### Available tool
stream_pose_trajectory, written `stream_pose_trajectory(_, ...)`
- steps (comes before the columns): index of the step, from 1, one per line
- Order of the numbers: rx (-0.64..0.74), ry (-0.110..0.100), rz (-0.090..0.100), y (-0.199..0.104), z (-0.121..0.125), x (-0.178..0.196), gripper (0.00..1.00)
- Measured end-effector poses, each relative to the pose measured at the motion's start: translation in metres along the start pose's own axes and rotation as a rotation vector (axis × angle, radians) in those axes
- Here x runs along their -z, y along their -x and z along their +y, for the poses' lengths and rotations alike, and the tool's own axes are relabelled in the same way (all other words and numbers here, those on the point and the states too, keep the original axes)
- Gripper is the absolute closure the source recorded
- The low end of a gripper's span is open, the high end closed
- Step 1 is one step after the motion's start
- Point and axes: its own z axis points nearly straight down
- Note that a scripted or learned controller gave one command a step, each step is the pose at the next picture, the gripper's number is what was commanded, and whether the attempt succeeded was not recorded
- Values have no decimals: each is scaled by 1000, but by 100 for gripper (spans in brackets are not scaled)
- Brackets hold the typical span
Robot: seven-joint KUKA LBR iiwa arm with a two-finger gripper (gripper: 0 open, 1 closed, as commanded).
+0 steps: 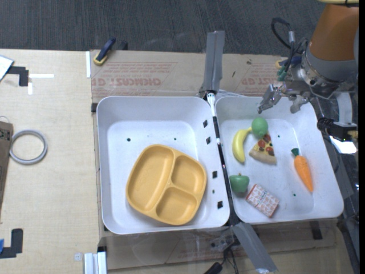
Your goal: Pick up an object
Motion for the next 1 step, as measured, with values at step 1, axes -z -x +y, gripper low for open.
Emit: stream_pose_trajectory(1, 0, -1, -1, 1, 0, 8, 100)
